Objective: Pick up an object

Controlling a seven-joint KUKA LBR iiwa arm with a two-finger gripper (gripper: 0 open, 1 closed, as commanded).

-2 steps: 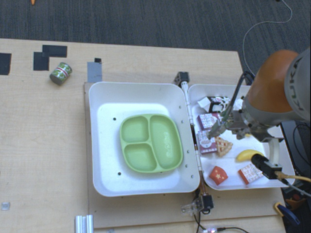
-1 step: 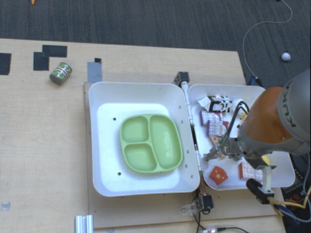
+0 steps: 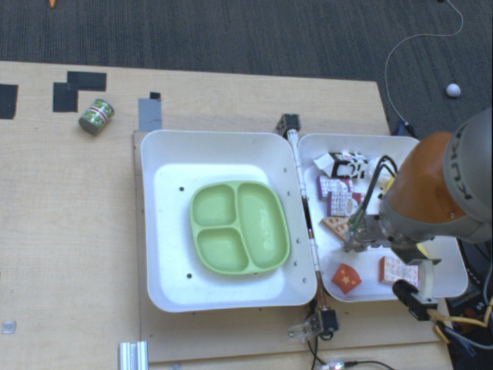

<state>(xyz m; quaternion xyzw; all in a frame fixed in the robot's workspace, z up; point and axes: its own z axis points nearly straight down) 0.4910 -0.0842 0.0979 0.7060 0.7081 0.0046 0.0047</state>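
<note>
The right bin (image 3: pixel 461 280) holds several small items: a black-and-white patterned toy (image 3: pixel 348 163) at the back, pink and purple packets (image 3: pixel 337 194), an orange pizza-slice toy (image 3: pixel 334 226), a red block (image 3: pixel 347 278) near the front and a red-and-white packet (image 3: pixel 397 270). The arm's grey and orange wrist (image 3: pixel 420 191) hangs over this bin. My gripper (image 3: pixel 356 240) points down at the bin's middle, just right of the pizza slice and above the red block. The arm's body hides what lies under it.
The left bin (image 3: pixel 166 206) carries a light green divided plate (image 3: pixel 239 227). A small green can (image 3: pixel 96 117) and black tape patches (image 3: pixel 77 89) sit on the bench at the back left. Cables (image 3: pixel 462 322) run at the front right.
</note>
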